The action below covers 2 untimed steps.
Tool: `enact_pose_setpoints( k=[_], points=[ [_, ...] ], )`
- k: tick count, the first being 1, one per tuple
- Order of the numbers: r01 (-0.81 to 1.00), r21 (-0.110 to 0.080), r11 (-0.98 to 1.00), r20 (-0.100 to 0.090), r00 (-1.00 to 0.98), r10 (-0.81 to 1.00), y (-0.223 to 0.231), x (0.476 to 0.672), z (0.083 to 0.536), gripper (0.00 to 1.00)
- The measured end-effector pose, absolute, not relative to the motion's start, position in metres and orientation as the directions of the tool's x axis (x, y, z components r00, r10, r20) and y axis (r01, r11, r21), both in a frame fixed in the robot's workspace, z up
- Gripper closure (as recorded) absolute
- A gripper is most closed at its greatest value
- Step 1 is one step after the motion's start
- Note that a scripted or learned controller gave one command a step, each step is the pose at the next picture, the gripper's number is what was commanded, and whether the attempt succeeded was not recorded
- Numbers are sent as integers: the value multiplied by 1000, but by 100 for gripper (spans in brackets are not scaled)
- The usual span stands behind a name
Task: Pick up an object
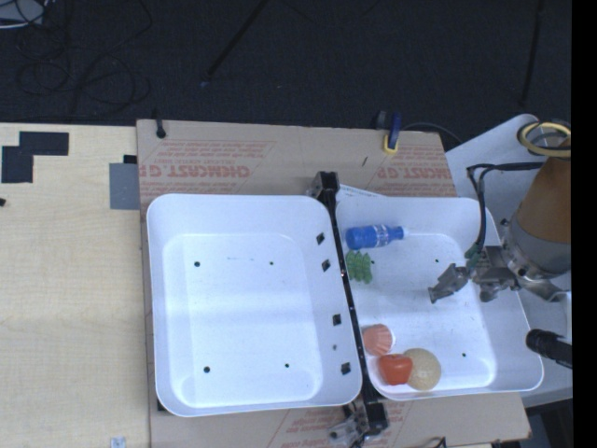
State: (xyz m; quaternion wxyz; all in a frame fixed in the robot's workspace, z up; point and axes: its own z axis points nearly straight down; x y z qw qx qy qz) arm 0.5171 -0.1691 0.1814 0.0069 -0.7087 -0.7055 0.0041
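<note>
my pincer (454, 283) hangs over the right bin (485, 367), grip state unclear, so i should drop squarely over the blue bottle (374, 237) far left before closing

We see bright light on the white bins (168, 250). The floor (280, 45) up top is dark. Everything looks a little fuzzy.

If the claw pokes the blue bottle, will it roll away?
Probably yes. The blue bottle lies on its side and looks round, so a nudge across it could make it roll. It rests near the right bin's back wall, which might stop it. It looks like small smooth plastic, so likely light and a bit slippery.
</note>
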Motion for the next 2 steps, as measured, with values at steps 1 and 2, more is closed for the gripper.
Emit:
enact_pose_setpoints(
  k=[1,2],
  points=[
    [1000,12,3,-7,-3,1000,-215,596,289,0],
    [1000,-5,-1,1,1,1000,-210,557,80,0]
  ],
)
